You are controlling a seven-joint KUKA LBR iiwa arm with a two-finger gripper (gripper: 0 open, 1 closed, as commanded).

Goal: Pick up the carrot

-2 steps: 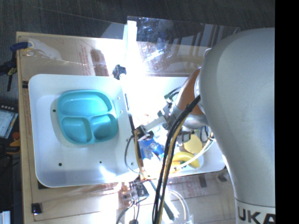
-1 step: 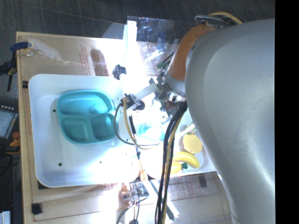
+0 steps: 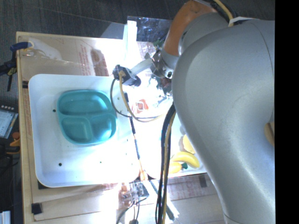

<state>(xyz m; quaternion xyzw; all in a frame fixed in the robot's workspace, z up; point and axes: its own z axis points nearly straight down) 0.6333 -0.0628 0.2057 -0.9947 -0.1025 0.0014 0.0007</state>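
Note:
A small orange thing (image 3: pixel 140 106), which may be the carrot, lies in the glare at the left side of the right bin (image 3: pixel 149 139). The gripper (image 3: pixel 160 74) hangs over the far part of that bin, up and to the right of the orange thing and apart from it. The big grey arm (image 3: pixel 224 115) with its orange band (image 3: pixel 180 22) hides most of the right bin.
A teal divided plate (image 3: pixel 86 115) rests in the left bin (image 3: pixel 51 167). Yellow bananas (image 3: pixel 184 158) lie at the near side of the right bin, beside the arm. Black cables (image 3: pixel 133 125) loop from the wrist across the wall between the bins.

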